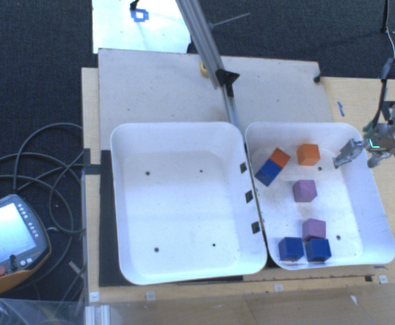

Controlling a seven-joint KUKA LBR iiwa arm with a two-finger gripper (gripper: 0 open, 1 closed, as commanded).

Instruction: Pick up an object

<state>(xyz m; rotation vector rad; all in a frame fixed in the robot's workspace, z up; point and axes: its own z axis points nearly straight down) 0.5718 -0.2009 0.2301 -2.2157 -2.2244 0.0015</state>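
The right bin (380, 212) holds several small blocks. An orange cube (308, 154) lies near its back. To the left of that cube, an orange block (279, 158) touches a blue block (268, 173). A purple cube (304, 190) sits mid-bin. Another purple cube (314, 228) sits behind two blue cubes (291, 248) (318, 250) at the front. My gripper (361, 156) hangs over the bin's back right edge, right of the orange cube. It looks open, with nothing between its fingers.
The left bin (116, 141) stands beside the right one, and black clips join their shared wall. A slanted metal pole (199, 29) crosses the board behind the bins. A teach pendant (8, 242) and cables (49, 161) lie on the floor at left.
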